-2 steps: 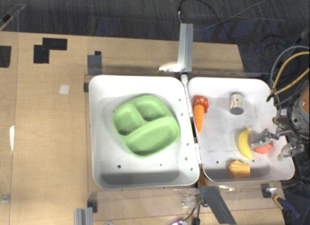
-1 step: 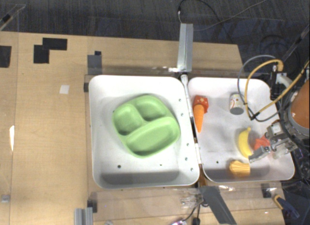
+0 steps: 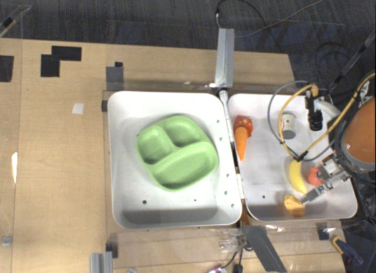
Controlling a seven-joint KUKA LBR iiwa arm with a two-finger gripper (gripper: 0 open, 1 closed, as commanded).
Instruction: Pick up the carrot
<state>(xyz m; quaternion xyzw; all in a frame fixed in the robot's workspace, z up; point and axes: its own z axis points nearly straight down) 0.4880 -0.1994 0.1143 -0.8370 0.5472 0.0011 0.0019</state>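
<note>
Carrot (image 3: 240, 138) in the right bin (image 3: 264, 172), hard against the divider wall, thick end with a red top away from the camera, tip toward it. Well apart from the banana (image 3: 296, 175), and farther still from an orange-yellow piece (image 3: 294, 204). Gripper (image 3: 322, 185) low beside the banana, far from the carrot; how wide it stands cannot be told, nothing seen in its hold. Green plate (image 3: 176, 151) across the divider. Probably a light, rigid, smooth toy, prone to roll or slip. Best taken across the thick middle, square to its length, though the wall leaves little room on that side.
</note>
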